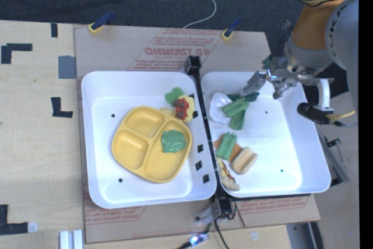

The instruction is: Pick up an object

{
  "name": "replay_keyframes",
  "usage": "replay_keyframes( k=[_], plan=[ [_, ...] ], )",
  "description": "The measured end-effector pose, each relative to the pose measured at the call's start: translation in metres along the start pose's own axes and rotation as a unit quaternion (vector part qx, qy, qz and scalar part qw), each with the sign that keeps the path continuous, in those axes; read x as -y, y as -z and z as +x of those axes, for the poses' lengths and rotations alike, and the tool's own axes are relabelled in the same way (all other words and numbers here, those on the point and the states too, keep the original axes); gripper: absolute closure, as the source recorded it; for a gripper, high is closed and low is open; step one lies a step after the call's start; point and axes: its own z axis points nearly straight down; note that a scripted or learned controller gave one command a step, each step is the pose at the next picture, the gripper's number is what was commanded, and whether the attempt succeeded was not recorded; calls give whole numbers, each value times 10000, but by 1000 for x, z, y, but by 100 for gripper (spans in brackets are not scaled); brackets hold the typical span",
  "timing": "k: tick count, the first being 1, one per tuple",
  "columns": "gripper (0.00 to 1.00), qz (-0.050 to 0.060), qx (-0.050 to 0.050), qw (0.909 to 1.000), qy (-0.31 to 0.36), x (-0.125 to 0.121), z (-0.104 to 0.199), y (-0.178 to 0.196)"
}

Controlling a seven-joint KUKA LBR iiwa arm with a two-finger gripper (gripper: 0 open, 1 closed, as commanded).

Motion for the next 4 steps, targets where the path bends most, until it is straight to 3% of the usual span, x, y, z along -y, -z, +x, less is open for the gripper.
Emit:
replay_keyframes(
  k=[1, 3, 4],
  plan=[
    [0, -74, 9, 10000, 12, -3, 0, 10],
    [0, -103, 15, 9999, 15, -8, 3, -102],
    [100, -163, 12, 9999, 20, -11, 4, -85]
  ],
)
